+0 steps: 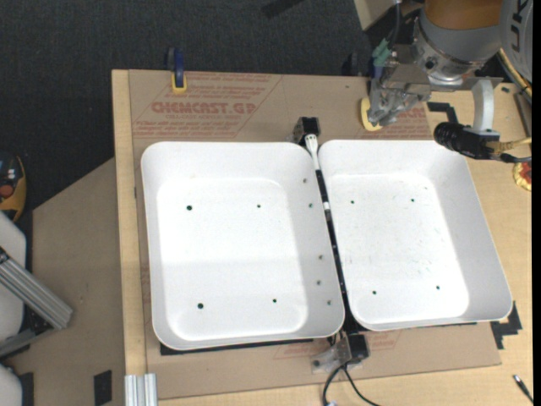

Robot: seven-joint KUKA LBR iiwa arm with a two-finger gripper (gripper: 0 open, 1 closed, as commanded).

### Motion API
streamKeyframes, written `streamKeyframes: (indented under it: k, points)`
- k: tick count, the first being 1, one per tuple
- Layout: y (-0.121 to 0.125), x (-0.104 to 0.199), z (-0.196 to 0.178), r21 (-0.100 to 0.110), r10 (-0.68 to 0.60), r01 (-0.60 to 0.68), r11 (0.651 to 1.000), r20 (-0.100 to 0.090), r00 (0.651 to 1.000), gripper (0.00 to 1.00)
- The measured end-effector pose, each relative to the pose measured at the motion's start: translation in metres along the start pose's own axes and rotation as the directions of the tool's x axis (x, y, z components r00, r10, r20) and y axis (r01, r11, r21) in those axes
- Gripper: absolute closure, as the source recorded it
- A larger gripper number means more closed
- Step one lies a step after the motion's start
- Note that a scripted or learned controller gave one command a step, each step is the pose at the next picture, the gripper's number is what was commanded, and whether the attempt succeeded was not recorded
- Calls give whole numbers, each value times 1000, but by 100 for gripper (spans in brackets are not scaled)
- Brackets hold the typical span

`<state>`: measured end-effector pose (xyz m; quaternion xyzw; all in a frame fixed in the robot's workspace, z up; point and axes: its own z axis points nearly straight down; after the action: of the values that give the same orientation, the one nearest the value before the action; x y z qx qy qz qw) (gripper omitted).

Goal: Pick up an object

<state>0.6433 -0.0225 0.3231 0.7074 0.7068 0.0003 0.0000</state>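
My gripper point(387, 113) hangs at the back right, over the brown board just behind the far rim of the right bin point(473, 227). A small pale yellow thing point(369, 114) shows right at its left side. Whether that thing touches the gripper or lies on the board below it cannot be told. The orange band of the arm point(461, 2) rises above the gripper toward the top right corner. The left bin point(152, 227) lies well to the left of the gripper.
A black clip point(306, 129) sits at the back where the two bins meet, and another point(351, 348) at the front. A blue clamp point(177, 68) holds the board's back left. A black fitting point(461, 138) juts in over the right bin's far corner.
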Motion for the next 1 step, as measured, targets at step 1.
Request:
streamKeyframes:
  k: [1]
  points:
    - [21,97,63,8,-10,10,1000,-4,1000,100]
